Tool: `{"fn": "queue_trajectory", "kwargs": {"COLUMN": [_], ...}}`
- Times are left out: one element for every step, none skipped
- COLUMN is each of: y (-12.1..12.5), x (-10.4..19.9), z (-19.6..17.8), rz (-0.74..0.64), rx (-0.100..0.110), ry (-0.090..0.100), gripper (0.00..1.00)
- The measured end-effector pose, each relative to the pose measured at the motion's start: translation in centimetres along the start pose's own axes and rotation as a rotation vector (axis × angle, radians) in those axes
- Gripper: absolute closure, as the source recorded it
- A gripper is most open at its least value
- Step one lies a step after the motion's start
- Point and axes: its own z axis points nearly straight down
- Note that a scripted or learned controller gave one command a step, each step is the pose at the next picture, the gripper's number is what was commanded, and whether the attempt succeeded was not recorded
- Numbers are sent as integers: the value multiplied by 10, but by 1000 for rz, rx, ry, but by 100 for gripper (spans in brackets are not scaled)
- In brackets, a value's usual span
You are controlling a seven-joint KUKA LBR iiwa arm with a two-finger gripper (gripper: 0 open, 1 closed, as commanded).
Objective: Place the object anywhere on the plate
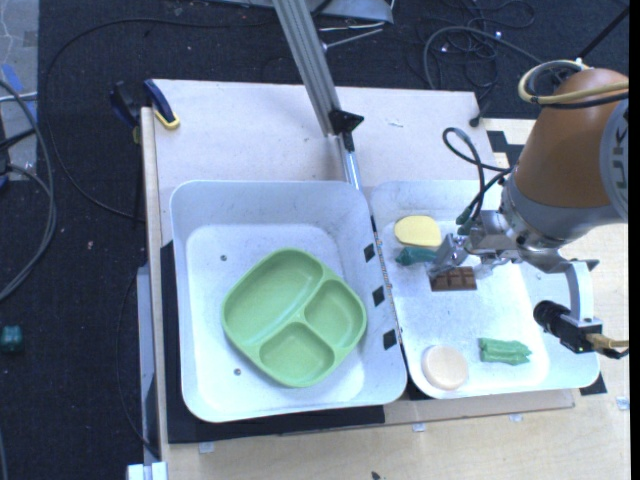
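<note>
green plate [292, 316] sits bare in left bin; my gripper [450, 258] hovers over brown block [453, 281] in right bin, fingers' state unclear. grasp pending; next, descend and close.

**Bench surface and items resting on it**

The light wooden bench [250, 133] carries two shallow white bins side by side. The left bin [200, 218] and the right bin [560, 363] touch along their inner edges. A blue-and-yellow clamp [158, 105] sits at the bench's far left corner. A slanted aluminium strut [310, 53] meets the bench behind the bins.
</note>
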Motion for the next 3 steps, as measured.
{"fn": "queue_trajectory", "kwargs": {"y": [29,59,91], "x": [35,91,139], "z": [5,6,1], "rz": [0,-1,0], "rx": [-1,-2,-3], "ry": [0,0,1], "gripper": [100,100,100]}}
